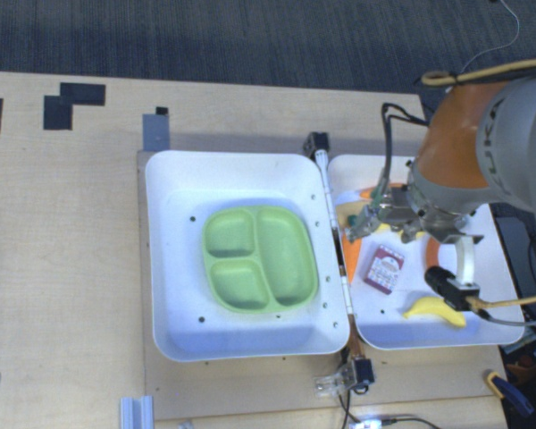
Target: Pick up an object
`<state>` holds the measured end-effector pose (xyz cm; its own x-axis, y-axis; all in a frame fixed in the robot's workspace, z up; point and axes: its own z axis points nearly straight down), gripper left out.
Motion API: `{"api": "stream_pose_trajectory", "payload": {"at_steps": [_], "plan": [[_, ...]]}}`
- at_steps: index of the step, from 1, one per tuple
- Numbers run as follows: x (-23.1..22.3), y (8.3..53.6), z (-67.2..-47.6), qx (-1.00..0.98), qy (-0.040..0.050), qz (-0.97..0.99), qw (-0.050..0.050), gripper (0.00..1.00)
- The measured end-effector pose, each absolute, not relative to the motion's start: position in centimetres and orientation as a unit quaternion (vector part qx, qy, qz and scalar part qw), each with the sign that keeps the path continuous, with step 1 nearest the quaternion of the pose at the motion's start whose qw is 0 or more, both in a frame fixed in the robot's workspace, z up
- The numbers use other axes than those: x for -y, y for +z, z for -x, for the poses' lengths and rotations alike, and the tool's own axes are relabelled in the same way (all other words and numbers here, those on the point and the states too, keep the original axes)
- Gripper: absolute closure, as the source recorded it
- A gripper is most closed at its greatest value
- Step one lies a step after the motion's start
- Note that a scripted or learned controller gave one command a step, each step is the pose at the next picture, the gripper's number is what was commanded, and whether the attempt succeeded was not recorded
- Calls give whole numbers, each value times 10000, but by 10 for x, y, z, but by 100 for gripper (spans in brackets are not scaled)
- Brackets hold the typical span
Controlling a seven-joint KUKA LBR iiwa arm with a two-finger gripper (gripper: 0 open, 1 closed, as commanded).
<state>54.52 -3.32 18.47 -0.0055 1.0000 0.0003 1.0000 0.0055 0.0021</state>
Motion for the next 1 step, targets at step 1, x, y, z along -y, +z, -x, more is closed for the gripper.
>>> {"api": "stream_pose_trajectory", "payload": {"at_steps": [1], "plan": [[79, 94, -539, -7088, 9, -7054, 8, 0]]}}
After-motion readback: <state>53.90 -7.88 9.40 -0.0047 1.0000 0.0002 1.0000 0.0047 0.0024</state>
